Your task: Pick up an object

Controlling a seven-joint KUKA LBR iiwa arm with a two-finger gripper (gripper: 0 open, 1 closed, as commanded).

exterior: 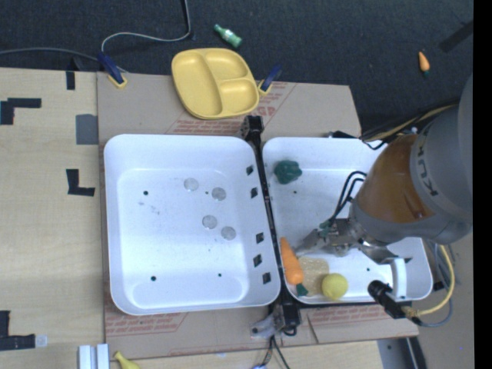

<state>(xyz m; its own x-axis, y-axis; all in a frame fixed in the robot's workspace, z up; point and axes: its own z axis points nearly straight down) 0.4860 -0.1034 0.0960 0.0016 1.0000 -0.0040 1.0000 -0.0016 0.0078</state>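
The right bin (338, 148) holds a dark green lump (288, 171) near its back left corner. Along its front left lie an orange carrot-shaped piece (290, 261), a beige block (314, 267), a yellow ball (334, 285) and a small green bit (301, 289). The arm comes in from the right, and my gripper (323, 237) hangs low over the bin's front half. It is just behind the beige block and right of the carrot piece. I see nothing held in it.
The left bin (123, 206) has several small grey spots (209, 221) on its floor. A yellow divided plate (215, 83) lies behind the bins. A black divider (261, 206) runs between the bins. Cables trail around the arm's wrist.
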